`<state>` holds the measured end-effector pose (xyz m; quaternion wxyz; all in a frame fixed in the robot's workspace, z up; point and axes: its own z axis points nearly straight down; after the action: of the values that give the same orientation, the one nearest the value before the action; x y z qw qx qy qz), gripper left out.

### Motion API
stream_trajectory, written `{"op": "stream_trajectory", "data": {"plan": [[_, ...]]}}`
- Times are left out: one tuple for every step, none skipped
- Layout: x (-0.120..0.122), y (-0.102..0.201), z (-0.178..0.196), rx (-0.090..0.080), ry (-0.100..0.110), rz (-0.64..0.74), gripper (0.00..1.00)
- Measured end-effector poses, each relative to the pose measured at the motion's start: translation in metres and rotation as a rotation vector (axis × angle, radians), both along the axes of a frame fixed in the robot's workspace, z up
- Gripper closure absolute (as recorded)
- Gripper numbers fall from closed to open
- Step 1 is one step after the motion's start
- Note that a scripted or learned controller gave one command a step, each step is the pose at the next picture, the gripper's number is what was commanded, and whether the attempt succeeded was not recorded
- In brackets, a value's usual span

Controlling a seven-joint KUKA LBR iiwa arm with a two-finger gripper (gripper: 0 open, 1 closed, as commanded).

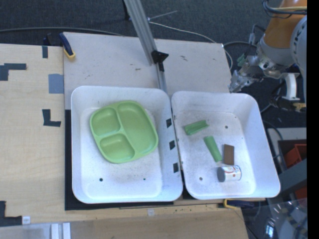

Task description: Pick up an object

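The grey arm (286, 29) with its orange band is reaching in from the right and is hanging over the bench's far right corner. Its gripper (240, 79) is sitting just outside the back rim of the right bin (259, 133), above the dark floor and a tangle of cables. The tool is small and blurred here, so I cannot tell whether it is spread or pressed together, and nothing is showing in its grasp.

The things to pick are all lying in the bins, well apart from the gripper. In the right bin, a short green block (195, 127) is lying slantwise near the middle. A longer green stick (213, 148) is lying just below it, angled toward the front. A brown block (228, 154) is resting just beside that stick on its right, perhaps touching it. A small white can (229, 173) with a grey end and red markings is lying on its side at the front, just under the brown block.

In the left bin (79, 148), a light green divided plate (123, 131) with three compartments is lying flat, taking up the back half.

A slanted aluminium post (142, 26) is rising from behind the seam between the two bins, and a blue and yellow clamp (67, 46) is gripping the board's far left corner
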<state>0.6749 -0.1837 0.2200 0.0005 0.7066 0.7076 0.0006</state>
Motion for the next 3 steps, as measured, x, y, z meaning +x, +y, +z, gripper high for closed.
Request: {"op": "stream_trajectory", "data": {"plan": [[-0.014, 0.055, -0.007, 0.001, 0.003, 0.004, 1.00], [-0.018, 0.113, 0.005, 0.002, 0.003, 0.006, 1.00], [-0.032, 0.170, -0.003, 0.002, 0.005, 0.005, 1.00]]}}
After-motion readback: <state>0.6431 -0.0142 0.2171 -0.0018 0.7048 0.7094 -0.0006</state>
